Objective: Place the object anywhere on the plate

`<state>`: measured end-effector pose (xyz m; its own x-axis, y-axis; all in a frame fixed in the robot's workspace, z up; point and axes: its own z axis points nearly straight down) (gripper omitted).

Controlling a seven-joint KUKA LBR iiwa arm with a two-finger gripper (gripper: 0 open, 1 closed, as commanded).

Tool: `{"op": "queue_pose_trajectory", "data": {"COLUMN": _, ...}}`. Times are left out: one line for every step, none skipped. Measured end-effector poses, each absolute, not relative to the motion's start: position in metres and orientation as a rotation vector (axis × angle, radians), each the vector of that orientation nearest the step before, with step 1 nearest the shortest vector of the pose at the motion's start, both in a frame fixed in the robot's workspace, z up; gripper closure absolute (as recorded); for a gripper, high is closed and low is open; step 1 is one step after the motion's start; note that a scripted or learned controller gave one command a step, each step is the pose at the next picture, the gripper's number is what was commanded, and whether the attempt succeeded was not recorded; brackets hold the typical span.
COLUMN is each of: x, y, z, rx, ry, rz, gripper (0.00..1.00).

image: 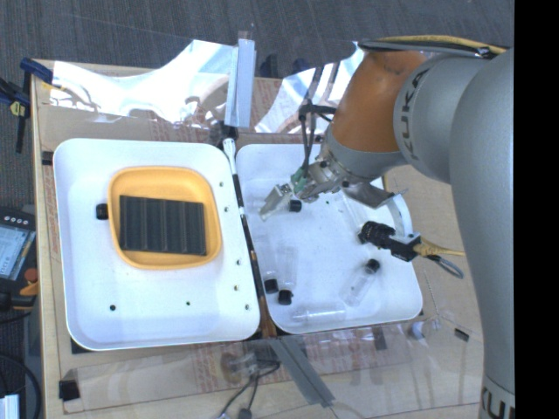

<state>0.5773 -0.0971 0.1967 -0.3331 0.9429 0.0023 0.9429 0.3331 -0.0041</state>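
Object (296, 205): taken to be the small black block in the right bin (327, 247), toward its far-left corner and short of the wall shared with the left bin (87, 308). It lay right at the tip of the gripper (284, 201). Touching or just beside could not be told, nor whether the gripper was clamped on it, spread or closed.

Step in hand, as judged: the pick-up, with nothing yet carried across. To do it well, the block wanted a centred, square pinch, being little and easy to flick aside. After that, a lift high enough to pass the bin walls, and a low release over the plate (159, 179).

Look of the object: dark, matte, blocky, very small against the gripper. No finer detail was legible.

The plate was yellow, with rounded corners, in the middle of the left bin. A dark ribbed slab (166, 223) covered most of it. A black bit (102, 210) sat just beside its left rim.

Elsewhere in the right bin:
- two black cubes (278, 291) near the near-left corner
- a clear vial (365, 273) toward the right edge
- a clear tube (319, 314) along the near edge
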Motion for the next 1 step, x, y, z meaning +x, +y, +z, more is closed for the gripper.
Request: {"op": "queue_pose_trajectory", "data": {"x": 0.5622, "y": -0.0445, "z": 0.1905, "rx": -1.456, "ry": -2.778, "rz": 0.003, "gripper": 0.00}}
